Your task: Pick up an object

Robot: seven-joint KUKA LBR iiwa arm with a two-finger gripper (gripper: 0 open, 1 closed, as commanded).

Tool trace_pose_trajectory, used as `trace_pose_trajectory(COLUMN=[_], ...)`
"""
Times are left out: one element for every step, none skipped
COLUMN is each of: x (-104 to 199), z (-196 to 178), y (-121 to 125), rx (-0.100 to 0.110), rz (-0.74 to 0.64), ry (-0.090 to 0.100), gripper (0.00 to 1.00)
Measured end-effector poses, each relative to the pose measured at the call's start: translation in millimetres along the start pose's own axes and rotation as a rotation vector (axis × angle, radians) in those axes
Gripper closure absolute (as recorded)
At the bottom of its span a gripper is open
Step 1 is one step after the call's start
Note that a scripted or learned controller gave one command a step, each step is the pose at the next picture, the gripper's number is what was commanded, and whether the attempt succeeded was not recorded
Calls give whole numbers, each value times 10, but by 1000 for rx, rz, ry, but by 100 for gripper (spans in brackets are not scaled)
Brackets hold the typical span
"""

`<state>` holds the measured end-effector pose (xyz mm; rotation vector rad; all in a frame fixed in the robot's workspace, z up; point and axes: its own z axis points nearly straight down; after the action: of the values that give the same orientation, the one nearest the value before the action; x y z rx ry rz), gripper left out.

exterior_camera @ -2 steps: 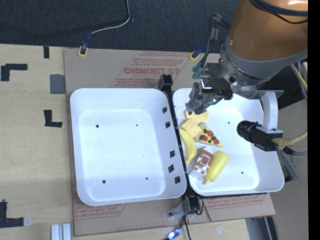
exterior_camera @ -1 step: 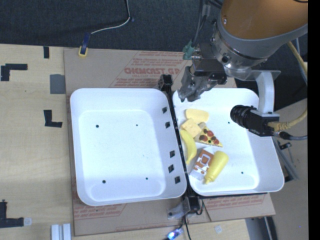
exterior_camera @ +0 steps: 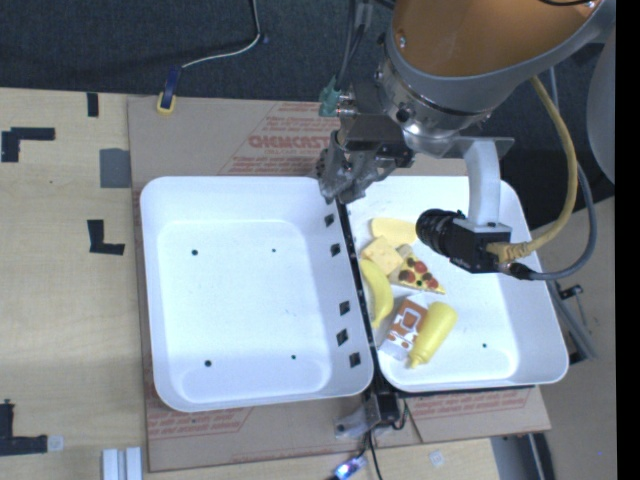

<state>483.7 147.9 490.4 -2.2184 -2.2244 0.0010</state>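
1. My gripper (exterior_camera: 340, 180) is hanging over the far end of the divider where the two bins meet. Honestly I cannot tell from this angle whether it's clenched or released, and I see nothing in it.
2. Right bin (exterior_camera: 520, 363): all the stuff is bunched on its left side by the divider wall. Cheese wedge (exterior_camera: 385, 243), pizza slice (exterior_camera: 418, 274), banana (exterior_camera: 376, 288), a small red-and-white box (exterior_camera: 404, 326) and a yellow bottle (exterior_camera: 432, 332) touching it.
3. The near-right part of that bin floor is bare, so there's room there.
4. Left bin (exterior_camera: 240, 298) has a bare floor.
5. Cardboard (exterior_camera: 200, 143) lies under both bins on the worktop (exterior_camera: 60, 318).
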Motion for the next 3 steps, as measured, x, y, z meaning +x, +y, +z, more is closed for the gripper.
trace_pose_trajectory(x=[368,357,361], z=[-465,-540,-636], y=[2,2,5], rx=[-3,1,3], rz=[-1,-1,-2], ry=[2,-1,-2], gripper=[100,100,100])
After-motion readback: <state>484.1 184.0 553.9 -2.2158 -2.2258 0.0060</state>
